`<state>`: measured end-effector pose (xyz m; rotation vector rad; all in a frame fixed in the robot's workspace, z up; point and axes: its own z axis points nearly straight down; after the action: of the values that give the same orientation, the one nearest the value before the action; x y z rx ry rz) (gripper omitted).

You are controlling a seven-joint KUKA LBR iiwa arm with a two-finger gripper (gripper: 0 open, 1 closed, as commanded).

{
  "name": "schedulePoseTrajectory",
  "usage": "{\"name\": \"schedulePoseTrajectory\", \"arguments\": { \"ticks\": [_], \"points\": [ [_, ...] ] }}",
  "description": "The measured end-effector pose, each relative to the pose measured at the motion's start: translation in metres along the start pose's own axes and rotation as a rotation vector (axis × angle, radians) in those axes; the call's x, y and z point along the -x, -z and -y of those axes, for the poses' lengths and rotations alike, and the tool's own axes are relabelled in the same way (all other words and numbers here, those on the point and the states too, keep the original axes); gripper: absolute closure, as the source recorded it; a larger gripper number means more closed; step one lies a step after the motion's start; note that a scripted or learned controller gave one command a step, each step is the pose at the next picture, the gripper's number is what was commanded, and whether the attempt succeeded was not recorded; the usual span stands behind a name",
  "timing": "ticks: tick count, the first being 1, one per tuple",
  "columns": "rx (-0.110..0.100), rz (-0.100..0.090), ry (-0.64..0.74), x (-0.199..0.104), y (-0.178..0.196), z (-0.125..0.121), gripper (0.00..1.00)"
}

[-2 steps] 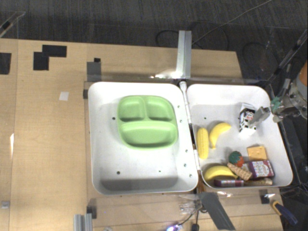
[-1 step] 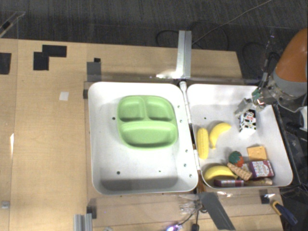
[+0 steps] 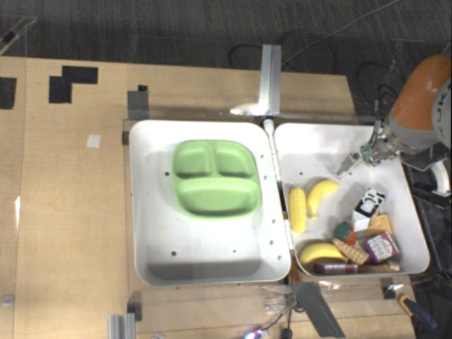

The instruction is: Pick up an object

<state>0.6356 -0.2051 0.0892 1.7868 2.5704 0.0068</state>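
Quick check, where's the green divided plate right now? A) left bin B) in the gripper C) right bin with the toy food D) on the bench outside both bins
A: the green divided plate lies flat in the left bin, while the corn cob and the other toy food sit in the right bin, where the gripper is.
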Motion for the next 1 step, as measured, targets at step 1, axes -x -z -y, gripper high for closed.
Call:
{"name": "schedulePoseTrajectory", "arguments": {
  "ticks": [1],
  "points": [
    [0.002, 0.0, -0.081, -0.0429, 0.0027, 0.0637, 0.0]
  ]
}}
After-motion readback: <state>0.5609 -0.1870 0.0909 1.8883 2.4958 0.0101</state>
